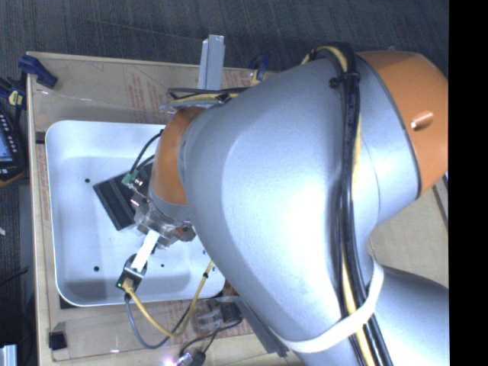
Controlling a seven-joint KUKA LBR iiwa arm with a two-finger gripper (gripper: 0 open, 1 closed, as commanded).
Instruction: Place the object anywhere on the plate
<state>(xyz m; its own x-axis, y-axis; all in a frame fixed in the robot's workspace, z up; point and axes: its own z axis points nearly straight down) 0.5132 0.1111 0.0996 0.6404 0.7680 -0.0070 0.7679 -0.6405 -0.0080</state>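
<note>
My arm [305, 204] reaches in from the right and covers the right bin and much of the bench. Its orange wrist band [169, 166] hangs over the left white bin [69, 151]. My gripper [136, 231] sits low over the middle of that bin's floor. A dark ribbed rectangular piece [114, 198] lies just left of the wrist; I cannot tell whether it belongs to the gripper or rests on the floor. A white bar [139, 259] with a green-and-black tip [126, 280] points from the wrist toward the bin's near wall.
A yellow cable [164, 322] and a grey cable loop over the bin's near rim onto the wooden bench [99, 334]. A grey upright post [212, 59] stands behind the bin. Blue clamps [34, 69] sit at the bench's far left corner.
</note>
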